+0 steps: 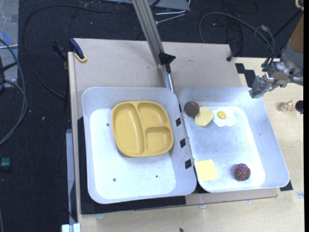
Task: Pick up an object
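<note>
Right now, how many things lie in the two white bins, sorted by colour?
Yellow: 3: divided yellow plastic plate, flat yellow square slice, pale yellow lumpy piece
White with a yellow centre: 1: toy fried egg
Brown: 1: round brown ball
Dark red: 1: bumpy dark red berry
Total: 6

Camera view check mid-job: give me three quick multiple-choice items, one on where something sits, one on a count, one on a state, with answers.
1. Where is the yellow divided plate?
A. left bin
B. right bin
C. bare bench

2. How many things lie in the right bin?
A. two
B. five
C. eight

3. Where is the gripper?
A. down among the plate's compartments
B. by the right bin's upper right edge
C. pressed on the dark red ball

Answers: 1 A, the plate sits in the left bin. 2 B, brown ball, pale yellow piece, fried egg, yellow square, dark red ball. 3 B, it is at that rim, apart from the items.
</note>
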Motion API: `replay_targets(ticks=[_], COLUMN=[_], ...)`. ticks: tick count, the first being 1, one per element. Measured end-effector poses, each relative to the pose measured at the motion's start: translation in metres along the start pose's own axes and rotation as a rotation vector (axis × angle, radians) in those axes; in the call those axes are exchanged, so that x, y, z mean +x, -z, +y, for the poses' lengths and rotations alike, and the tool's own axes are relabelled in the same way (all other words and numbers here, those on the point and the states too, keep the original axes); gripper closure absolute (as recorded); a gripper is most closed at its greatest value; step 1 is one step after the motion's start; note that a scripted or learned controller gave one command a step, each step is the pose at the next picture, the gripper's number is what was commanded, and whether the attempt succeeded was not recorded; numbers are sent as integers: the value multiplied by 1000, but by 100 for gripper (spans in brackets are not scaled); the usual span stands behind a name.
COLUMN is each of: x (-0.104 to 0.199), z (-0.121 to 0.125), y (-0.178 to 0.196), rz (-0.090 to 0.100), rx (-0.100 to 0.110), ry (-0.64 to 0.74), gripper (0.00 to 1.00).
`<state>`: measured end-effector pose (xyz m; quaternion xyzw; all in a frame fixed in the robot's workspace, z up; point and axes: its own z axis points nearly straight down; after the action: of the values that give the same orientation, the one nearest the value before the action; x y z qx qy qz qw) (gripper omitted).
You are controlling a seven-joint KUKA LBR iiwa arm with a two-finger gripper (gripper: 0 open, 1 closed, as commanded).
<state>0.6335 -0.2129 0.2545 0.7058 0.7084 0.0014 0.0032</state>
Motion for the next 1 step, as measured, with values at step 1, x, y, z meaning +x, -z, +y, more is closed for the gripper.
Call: replay_targets(ticks=[1], x=[52], z=[-10], y=[8], rz=[4], rx=[5], ry=[4], gripper=[100])
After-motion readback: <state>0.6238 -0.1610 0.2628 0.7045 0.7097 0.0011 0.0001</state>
